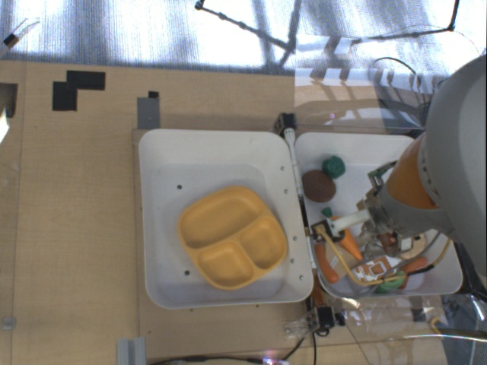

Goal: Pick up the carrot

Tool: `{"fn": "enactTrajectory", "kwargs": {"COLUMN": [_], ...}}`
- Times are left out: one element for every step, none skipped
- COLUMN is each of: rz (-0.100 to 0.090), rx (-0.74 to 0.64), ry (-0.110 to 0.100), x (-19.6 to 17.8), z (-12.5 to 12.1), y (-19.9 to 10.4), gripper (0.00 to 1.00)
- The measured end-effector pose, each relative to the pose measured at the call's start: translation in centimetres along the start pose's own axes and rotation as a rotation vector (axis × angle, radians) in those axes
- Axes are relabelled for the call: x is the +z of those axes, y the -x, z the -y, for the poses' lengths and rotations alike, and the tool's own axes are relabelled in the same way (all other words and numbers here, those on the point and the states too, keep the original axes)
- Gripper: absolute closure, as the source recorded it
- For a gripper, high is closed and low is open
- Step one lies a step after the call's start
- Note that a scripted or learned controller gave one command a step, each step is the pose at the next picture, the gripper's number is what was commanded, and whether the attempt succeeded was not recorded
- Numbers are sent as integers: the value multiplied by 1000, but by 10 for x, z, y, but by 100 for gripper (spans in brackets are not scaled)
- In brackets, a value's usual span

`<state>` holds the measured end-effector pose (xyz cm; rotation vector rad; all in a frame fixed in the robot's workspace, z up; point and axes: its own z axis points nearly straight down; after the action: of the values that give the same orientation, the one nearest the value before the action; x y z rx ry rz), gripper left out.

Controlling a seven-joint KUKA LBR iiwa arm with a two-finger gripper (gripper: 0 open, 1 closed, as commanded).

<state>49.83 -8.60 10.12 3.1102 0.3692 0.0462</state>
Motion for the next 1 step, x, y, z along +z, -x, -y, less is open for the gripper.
{"fn": "enactTrajectory", "kwargs": {"rz": [-4], "rx": [-16], "ry": [-1], "x": [-10], "z": [0], "y": [-3], "gripper": [100]}}
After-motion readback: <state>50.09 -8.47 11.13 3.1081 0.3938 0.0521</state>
